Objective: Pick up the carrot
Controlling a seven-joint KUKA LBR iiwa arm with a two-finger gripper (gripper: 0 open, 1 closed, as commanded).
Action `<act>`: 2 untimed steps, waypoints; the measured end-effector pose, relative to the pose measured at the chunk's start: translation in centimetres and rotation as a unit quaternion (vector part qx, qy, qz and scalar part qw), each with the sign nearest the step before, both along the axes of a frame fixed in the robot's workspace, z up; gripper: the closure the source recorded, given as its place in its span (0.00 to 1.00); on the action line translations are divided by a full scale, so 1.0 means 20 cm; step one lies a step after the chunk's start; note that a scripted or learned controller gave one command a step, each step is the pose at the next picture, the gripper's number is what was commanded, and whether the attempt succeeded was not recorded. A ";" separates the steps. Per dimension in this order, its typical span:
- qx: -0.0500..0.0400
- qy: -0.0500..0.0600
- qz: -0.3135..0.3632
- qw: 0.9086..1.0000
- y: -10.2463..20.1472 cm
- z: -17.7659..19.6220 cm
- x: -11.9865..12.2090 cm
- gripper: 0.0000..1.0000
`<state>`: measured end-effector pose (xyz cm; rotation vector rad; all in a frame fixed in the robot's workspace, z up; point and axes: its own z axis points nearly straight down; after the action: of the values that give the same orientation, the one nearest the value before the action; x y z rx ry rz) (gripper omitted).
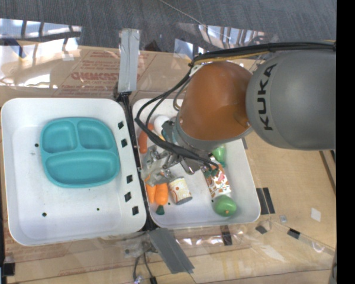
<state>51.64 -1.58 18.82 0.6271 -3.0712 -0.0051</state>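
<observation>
The left bin [18, 158] holds a teal divided plate [78, 151]. The right bin [248, 200] (crowded) holds the carrot [155, 193] near its front left corner, beside a small carton [180, 190] and a green fruit [225, 206]. The jaws [160, 167] hang just above the carrot; whether they are open or closed, I cannot tell.

Wooden bench [296, 176]; two white bins [18, 176]
</observation>
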 end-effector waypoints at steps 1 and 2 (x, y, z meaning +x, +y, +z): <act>0.000 -0.004 0.002 1.000 0.01 0.07 0.01 1.00; 0.000 -0.005 0.004 1.000 0.01 0.12 0.02 1.00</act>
<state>52.04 -1.32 21.16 0.6425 -3.0785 -0.0013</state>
